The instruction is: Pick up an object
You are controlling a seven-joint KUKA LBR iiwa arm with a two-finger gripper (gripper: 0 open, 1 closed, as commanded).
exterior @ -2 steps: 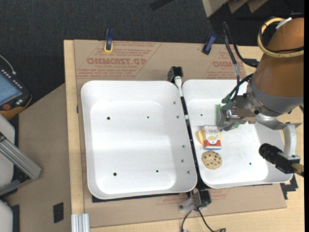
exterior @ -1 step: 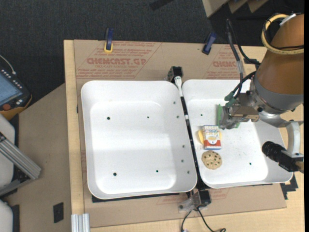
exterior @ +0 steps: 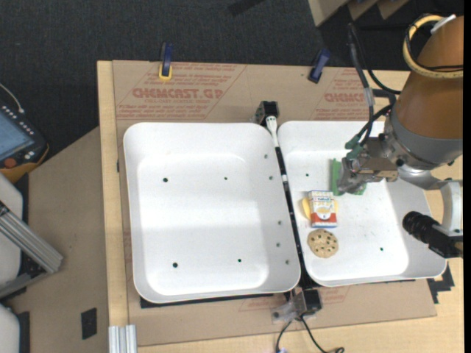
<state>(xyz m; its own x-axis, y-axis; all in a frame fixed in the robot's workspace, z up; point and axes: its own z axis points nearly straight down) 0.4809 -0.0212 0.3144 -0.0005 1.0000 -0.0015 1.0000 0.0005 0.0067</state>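
Observation:
My gripper hangs low over the right bin, toward its back middle. A green object lies right under and beside it, partly hidden by the gripper body; whether it is gripped cannot be told. A small white, orange and blue box lies just in front of the gripper. A round cookie sits in front of the box.
The left bin stands beside the right one, with a black divider between them. The arm's orange band and grey wrist cover the right bin's back right corner. A black fitting juts in at the right.

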